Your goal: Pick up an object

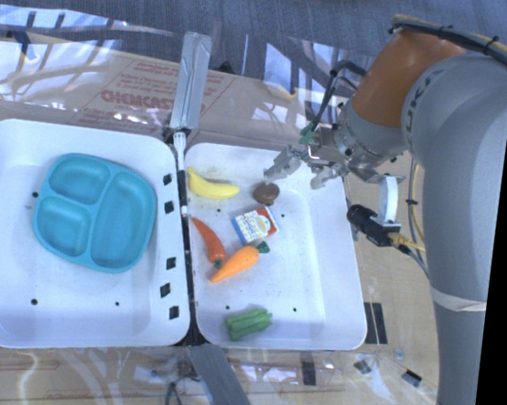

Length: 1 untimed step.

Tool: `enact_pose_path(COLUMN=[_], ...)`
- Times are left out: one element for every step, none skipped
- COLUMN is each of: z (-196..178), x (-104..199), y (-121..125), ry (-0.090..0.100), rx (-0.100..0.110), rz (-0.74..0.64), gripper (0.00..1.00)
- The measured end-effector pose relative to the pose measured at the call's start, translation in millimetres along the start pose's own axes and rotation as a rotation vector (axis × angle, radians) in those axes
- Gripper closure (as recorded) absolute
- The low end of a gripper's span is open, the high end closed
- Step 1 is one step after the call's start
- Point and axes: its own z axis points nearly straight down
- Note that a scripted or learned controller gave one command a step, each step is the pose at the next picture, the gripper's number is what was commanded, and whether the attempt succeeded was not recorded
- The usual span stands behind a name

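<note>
My gripper (302,169) hangs over the right bin's (336,280) far edge, jaws spread, pinching nothing. Near it lies a small brown rounded object (267,192), too small to identify. Beside that lies a yellow banana (211,185); my fingertips blur.

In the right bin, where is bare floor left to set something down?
The right bin has bare floor along its right side, from the carton and carrot to the wall. It is crowded on the left: banana, chili, green vegetable.
</note>
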Motion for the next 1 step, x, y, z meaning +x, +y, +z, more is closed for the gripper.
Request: enact_pose_path(z=[107.6], x=[23.0], y=[-38.8], ry=[-0.005], rx=[-0.016], rz=[-0.336], gripper=[0.0])
